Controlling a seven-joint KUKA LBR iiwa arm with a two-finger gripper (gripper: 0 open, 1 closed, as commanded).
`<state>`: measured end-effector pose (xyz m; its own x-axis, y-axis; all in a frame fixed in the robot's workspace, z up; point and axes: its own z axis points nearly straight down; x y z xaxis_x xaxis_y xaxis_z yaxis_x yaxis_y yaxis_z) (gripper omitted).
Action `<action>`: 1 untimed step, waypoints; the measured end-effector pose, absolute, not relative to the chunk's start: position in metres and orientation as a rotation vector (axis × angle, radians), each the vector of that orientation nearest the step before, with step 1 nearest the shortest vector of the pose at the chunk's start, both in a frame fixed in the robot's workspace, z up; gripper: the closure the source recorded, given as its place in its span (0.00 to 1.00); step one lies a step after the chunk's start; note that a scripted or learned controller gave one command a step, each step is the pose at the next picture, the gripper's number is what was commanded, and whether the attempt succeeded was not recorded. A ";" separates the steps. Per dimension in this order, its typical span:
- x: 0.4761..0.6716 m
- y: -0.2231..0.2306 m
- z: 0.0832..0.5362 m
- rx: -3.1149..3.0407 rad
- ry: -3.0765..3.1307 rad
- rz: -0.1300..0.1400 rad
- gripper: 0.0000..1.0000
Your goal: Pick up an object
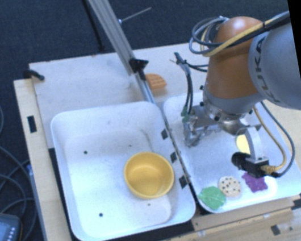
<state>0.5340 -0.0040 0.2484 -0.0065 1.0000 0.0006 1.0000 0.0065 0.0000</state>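
You look down from one fixed camera mounted above the desk (75,84), tilted at a slant rather than straight overhead. It faces both white bins, the left bin (74,159) and the right bin (282,183), side by side and fully inside the frame (dark floor and cables show around the desk's edges). It sits at middle range, and the arm (244,66) enters from your right, looming large near the lens.
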 end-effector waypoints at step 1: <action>0.512 0.051 0.238 -2.213 -2.228 -0.001 1.00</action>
